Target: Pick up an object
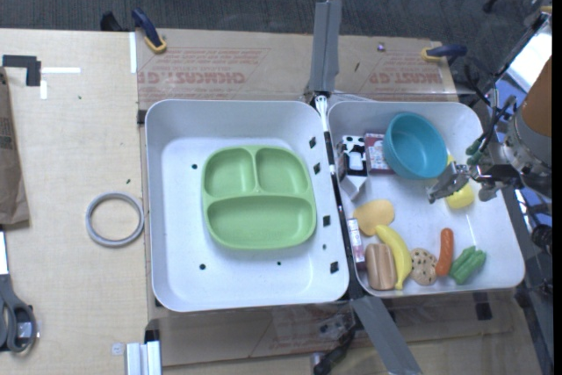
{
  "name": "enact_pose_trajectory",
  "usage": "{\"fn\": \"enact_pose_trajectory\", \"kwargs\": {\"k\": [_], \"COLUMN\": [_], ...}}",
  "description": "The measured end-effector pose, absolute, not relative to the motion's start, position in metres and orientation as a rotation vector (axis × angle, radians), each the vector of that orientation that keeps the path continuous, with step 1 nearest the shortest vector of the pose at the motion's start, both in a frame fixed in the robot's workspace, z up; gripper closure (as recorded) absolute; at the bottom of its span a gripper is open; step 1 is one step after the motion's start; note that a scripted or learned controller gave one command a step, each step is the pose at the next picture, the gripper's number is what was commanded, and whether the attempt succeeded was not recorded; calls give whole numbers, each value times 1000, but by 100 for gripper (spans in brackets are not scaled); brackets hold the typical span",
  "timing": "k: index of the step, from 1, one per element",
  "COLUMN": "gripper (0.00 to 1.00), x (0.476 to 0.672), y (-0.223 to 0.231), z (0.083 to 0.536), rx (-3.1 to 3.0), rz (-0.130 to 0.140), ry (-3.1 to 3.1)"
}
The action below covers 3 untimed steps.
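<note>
Hotdog (379, 266), banana (397, 253), cookie (423, 266), carrot (445, 250) and green pepper (467, 263) are lined along the right bin's (500, 277) near wall. Farther back, gripper (450, 186) is seen low beside a yellow lemon (461, 198), below the blue bowl (415, 145); finger state cannot be told.

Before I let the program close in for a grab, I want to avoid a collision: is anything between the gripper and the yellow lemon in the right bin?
Nothing visible. The gripper sits right at the yellow lemon; the blue bowl stands close beside them.
</note>
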State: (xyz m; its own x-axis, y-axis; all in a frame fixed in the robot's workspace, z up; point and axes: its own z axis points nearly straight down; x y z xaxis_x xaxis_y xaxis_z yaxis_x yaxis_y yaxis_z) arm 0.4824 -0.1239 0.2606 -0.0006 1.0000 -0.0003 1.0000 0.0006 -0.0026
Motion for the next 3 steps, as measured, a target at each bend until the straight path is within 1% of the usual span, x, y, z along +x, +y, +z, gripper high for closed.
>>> {"fn": "enact_pose_trajectory", "kwargs": {"k": [1, 2, 3], "gripper": [0, 0, 0], "x": [484, 543, 499], "y": [-159, -166, -202], "z": [276, 297, 176], "rx": [-2175, -1998, -2038], "rz": [1, 3, 2], "ry": [-2268, -2425, -2388]}}
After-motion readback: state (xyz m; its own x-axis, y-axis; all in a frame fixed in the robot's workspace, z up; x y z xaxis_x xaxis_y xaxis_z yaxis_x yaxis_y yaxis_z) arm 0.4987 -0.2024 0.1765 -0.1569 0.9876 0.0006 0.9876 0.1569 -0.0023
